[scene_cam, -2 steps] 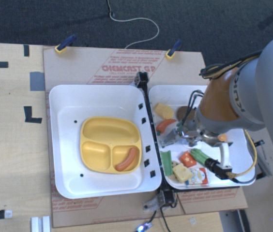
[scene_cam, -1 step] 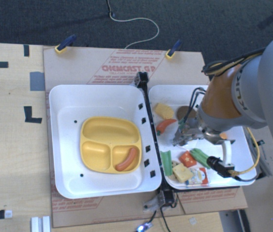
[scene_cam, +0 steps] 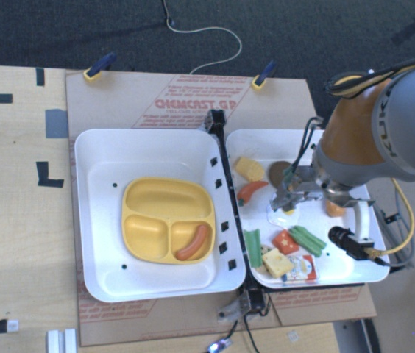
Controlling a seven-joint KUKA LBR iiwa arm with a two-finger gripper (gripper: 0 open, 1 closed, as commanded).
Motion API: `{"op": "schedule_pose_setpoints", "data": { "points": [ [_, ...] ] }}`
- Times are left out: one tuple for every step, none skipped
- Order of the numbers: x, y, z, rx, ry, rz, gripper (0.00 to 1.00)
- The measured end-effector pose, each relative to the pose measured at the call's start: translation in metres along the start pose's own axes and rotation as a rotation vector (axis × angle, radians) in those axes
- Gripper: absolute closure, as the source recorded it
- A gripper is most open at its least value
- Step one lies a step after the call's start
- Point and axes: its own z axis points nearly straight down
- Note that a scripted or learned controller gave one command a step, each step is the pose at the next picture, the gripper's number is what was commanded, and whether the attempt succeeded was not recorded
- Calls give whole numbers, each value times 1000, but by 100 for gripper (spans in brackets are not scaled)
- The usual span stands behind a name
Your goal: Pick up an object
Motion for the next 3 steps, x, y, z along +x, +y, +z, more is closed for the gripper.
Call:
{"op": "schedule_pose_setpoints", "data": {
  "points": [
    [-10,2,-49,0,-1,1,100],
    [-9,3,-62,3,0,0,100],
    [31,52,-62,1,1,-5,100]
  ]
}}
